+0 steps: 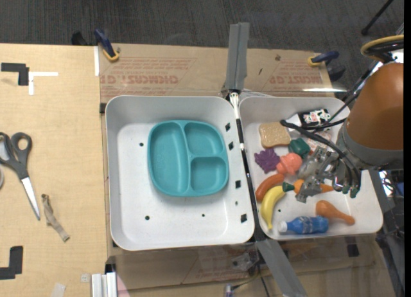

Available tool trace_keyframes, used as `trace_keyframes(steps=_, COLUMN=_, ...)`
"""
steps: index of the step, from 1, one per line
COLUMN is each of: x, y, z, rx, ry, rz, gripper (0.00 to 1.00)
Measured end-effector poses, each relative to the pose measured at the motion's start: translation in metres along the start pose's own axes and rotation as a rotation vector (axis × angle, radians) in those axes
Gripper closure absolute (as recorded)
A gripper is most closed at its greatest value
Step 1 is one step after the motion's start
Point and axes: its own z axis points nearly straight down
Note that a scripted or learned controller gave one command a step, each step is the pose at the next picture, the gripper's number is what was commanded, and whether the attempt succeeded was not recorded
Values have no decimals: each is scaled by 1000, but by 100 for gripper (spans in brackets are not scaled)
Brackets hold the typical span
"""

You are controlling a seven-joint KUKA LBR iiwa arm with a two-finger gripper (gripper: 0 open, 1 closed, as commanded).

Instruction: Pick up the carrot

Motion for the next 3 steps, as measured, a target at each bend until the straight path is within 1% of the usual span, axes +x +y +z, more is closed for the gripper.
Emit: trace_keyframes(steps=3, x=-4, y=2, z=-27, rx=1, ry=-5, rz=-8, gripper=100)
